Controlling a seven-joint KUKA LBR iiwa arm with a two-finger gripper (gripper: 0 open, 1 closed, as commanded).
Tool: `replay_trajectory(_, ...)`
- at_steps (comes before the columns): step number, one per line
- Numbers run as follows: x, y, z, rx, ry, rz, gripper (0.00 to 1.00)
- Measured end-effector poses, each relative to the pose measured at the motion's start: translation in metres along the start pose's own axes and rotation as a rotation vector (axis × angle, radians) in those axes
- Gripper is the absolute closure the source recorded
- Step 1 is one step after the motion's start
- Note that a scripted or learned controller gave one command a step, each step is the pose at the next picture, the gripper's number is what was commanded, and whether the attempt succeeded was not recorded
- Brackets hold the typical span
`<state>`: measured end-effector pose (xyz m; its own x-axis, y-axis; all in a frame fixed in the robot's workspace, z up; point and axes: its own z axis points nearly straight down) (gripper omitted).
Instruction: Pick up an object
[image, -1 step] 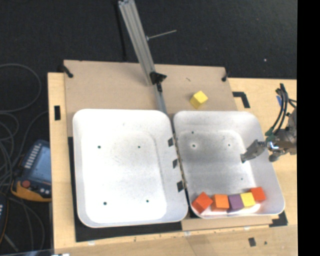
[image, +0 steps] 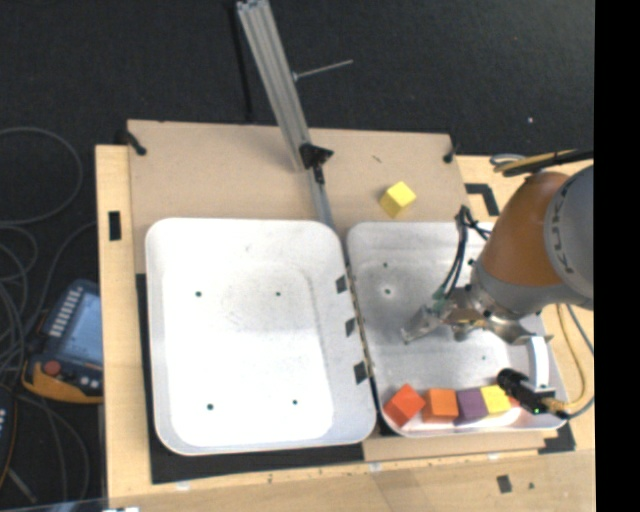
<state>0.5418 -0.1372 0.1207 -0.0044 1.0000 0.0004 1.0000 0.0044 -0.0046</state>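
Along the front wall of the right bin (image: 400, 250) lies a row of blocks: a red-orange block (image: 405, 403), an orange block (image: 442, 403), a purple block (image: 470, 405) and a yellow block (image: 495, 400). My gripper (image: 425, 325) hangs over the middle of the right bin, pointing left, well above and behind the row. I see nothing between its fingers. A yellow cube (image: 398, 198) rests on the board behind the right bin, outside both bins.
The left bin (image: 170, 250) lies to the left of the right one. A slanted metal rail (image: 285, 90) runs from the top down to the gap between the bins. Cables and a handheld pendant (image: 70, 340) lie off the bench to the left.
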Motion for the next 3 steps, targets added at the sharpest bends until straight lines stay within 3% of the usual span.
replay_trajectory(1,-0.016,0.079,-0.128,-0.018,-0.005,0.001,0.00)
replay_trajectory(2,-0.042,0.029,-0.168,-0.009,-0.003,0.007,0.00)
replay_trajectory(3,0.006,0.009,-0.094,0.002,0.002,-0.001,0.00)
